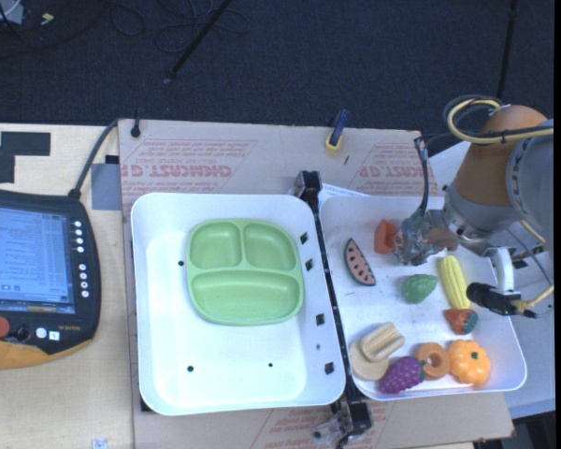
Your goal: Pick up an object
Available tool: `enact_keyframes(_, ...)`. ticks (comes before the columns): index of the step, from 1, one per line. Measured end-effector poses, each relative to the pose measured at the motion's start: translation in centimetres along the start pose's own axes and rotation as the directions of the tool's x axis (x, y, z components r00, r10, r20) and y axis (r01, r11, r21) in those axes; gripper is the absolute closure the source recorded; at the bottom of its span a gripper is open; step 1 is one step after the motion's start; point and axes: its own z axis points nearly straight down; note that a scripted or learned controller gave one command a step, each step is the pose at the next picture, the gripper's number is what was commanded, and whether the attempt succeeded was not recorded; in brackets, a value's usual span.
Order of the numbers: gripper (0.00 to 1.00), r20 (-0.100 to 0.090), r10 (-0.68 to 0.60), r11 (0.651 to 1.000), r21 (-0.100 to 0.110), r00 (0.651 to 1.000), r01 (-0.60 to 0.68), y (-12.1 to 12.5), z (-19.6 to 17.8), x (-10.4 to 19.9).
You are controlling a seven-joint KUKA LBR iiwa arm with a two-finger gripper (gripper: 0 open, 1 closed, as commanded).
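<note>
Toys crowd the near edge of the right bin [514, 374]: a bunch of purple grapes [402, 375] beside a tan bread piece [378, 342], then a glazed doughnut [432, 359] and an orange pumpkin [468, 361] toward the bin's near right corner. A little farther back lie a strawberry [461, 321], an upright yellow corn cob [453, 282] and a green vegetable [418, 288]. A watermelon slice [358, 262] rests near the bin's left wall, and an orange-red piece [384, 236] sits farther back, just left of the end effector [416, 243]. The end effector is low over the bin among these toys, and nothing can be seen between its parts; whether it is released or clenched I cannot tell. The left bin [159, 344] holds a green divided plate [244, 271]. At the bench's left edge sits a control pendant [35, 274]. A blue and yellow clip [336, 131] lies at the far edge.
</note>
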Motion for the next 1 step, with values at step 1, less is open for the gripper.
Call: enact_keyframes(1, 1.00, 0.002, -0.001, 1.000, -0.008, 1.000, 0.001, 0.95, -6.00, -0.14)
